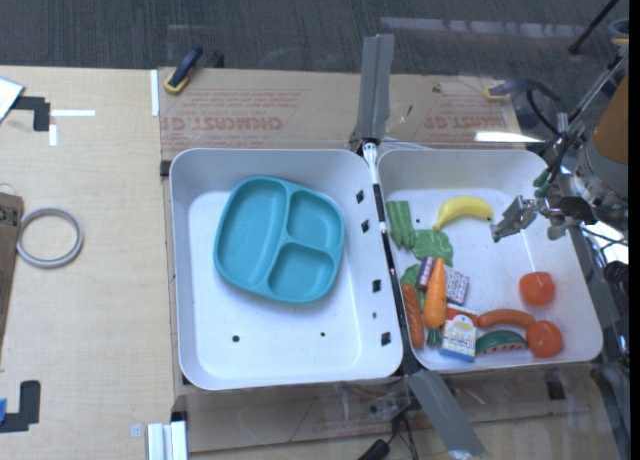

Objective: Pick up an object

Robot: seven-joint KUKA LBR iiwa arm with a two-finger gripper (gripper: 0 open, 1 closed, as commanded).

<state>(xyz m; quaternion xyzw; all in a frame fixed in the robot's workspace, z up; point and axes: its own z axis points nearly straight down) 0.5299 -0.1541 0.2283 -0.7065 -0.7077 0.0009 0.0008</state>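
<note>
Two shallow white bins side by side on the counter [90, 148]. In the left bin [200, 348], a teal divided plate [280, 240], lying flat toward the middle. In the right bin [590, 333], a heap of toy food: a yellow banana [464, 210] near the far wall, green leafy pieces [415, 238] along the divider side, an upright-looking carrot [434, 293] among a clutter of small packets, a sausage [506, 318] and two orange-red tomatoes [537, 288] toward the near right corner.

Pincer [512, 220] poised over the far right part of the right bin, just beside the banana's right tip, nothing between its fingers [503, 227]; fingers apparently somewhat apart, though small and hard to read for certain.

Likeliest target, judging by closeness: the banana. Probably hollow plastic, so light, stiff and rather slick, with a curved body apt to roll or squirt out of a poor pinch. Best taken across the thick middle, fingers straddling the narrow width, not along the curve or at the tapered tips. Lying apart from the other toys, with bare bin floor on both sides, so room for both fingers to come down. Tomatoes a worse choice: round, smooth, likely to slip away. Carrot and packets too crowded for a clean descent.
</note>
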